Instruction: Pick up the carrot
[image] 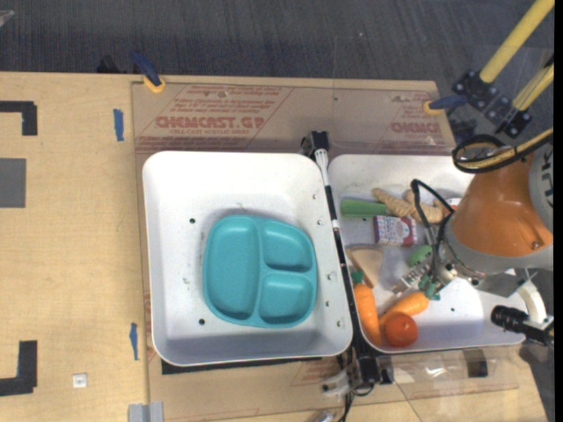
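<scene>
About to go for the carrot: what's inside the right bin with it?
The right bin holds the carrot by its left wall, a red-orange round fruit, a green piece and a purple packet. The arm covers the bin's right part.

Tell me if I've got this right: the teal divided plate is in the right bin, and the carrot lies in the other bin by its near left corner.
Not quite. The camera view shows the teal divided plate in the left bin, not the right one. The rest holds once that is fixed: the carrot lies in the other bin, the right bin, by its near left corner.
</scene>
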Motion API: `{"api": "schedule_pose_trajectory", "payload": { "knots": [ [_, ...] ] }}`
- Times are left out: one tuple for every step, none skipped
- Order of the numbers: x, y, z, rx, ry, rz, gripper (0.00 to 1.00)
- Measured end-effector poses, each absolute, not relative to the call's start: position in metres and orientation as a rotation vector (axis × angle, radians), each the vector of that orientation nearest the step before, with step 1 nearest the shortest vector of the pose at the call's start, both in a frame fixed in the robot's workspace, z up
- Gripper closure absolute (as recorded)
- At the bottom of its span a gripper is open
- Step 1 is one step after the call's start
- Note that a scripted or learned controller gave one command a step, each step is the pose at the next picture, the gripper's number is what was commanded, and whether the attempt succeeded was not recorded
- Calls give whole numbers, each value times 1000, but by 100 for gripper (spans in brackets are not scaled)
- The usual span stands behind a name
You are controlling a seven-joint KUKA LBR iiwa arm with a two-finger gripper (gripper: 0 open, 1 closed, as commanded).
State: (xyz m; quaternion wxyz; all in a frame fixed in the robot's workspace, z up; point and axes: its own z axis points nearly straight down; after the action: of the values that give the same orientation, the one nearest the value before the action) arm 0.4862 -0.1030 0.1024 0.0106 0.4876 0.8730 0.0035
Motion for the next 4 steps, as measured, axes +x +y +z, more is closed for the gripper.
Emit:
{"api": "schedule_pose_trajectory", "payload": {
  "knots": [
    [482,-59,187,1588,2703,7,100],
    [480,-61,184,1594,2705,2,0],
    [480,-63,184,1629,2683,2,0],
    [478,-108,98,1592,2712,-4,0]
  ]
}}
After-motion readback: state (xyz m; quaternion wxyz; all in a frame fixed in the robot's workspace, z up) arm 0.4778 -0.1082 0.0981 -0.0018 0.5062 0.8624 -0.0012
